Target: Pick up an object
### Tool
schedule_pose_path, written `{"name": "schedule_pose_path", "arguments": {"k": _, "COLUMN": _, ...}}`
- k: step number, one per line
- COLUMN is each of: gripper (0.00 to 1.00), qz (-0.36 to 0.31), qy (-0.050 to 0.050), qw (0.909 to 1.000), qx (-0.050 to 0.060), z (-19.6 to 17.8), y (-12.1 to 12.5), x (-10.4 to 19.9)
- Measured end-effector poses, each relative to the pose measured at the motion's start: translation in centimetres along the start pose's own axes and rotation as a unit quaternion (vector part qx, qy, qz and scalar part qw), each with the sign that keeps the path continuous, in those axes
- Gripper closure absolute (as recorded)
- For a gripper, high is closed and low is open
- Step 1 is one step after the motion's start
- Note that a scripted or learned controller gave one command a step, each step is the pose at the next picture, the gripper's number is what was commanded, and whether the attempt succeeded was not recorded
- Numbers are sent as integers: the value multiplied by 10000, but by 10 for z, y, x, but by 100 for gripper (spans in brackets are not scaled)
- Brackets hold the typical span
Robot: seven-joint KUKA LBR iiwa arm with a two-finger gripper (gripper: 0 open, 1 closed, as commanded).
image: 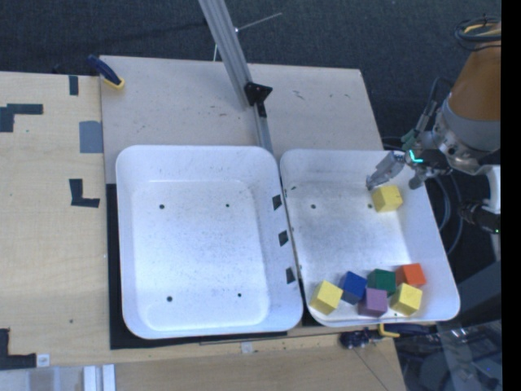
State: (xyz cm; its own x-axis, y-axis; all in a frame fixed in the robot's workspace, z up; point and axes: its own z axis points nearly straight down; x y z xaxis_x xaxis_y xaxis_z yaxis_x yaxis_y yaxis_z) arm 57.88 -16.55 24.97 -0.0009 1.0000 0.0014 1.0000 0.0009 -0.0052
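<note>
Lighting: even, diffuse, overhead; moderately bright. White bins near blown-out, faint bluish cast, rims glaring. Shadows: soft, short, under yellow cube just below gripper; black gap along left bin's front edge. Sharpness: low resolution, mild overall softness; gripper detail smeared. Dark floor beyond bench underexposed, grainy.

No words, numbers, labels or brand marks can be read anywhere, neither on the worktop, the bins nor the blocks.
</note>
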Motion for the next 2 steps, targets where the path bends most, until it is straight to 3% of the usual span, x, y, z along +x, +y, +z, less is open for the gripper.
{"name": "schedule_pose_path", "arguments": {"k": 1, "gripper": 0, "qz": -7, "qy": -4, "qw": 10000, "qx": -19, "z": -2, "y": 1, "x": 0}}
{"name": "schedule_pose_path", "arguments": {"k": 2, "gripper": 0, "qz": -4, "qy": -8, "qw": 10000, "qx": 6, "z": 55, "y": 10, "x": 2}}
